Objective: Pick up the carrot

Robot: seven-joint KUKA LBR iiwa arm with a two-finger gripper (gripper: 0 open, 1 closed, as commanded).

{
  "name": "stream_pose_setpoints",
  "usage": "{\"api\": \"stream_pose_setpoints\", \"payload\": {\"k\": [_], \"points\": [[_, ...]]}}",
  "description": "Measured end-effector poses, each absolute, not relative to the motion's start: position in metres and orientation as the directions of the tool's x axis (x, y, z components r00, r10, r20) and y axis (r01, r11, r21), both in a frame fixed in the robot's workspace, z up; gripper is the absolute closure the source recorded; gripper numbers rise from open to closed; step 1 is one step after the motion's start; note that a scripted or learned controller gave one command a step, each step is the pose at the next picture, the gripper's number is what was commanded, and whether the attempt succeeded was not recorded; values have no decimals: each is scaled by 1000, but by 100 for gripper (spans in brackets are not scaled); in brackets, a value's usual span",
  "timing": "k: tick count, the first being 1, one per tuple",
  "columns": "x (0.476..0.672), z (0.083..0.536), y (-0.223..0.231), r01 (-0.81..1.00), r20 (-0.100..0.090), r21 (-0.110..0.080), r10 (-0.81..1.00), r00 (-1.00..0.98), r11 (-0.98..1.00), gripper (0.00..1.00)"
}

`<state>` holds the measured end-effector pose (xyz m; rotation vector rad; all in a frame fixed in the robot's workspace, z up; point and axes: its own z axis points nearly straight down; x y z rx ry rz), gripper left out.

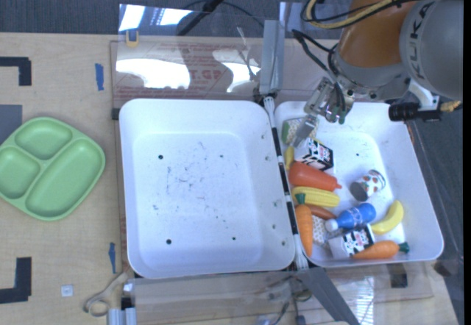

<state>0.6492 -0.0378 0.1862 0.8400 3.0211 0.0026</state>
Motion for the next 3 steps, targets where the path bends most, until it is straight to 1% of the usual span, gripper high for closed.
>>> {"api": "stream_pose_setpoints", "payload": {"k": [1,2,3], "points": [[611,364,-67,696,-5,3,696,-718,718,0],[578,235,-45,610,-2,2,610,-792,792,0],[557,210,-27,657,0,1,657,-754,754,0]]}}
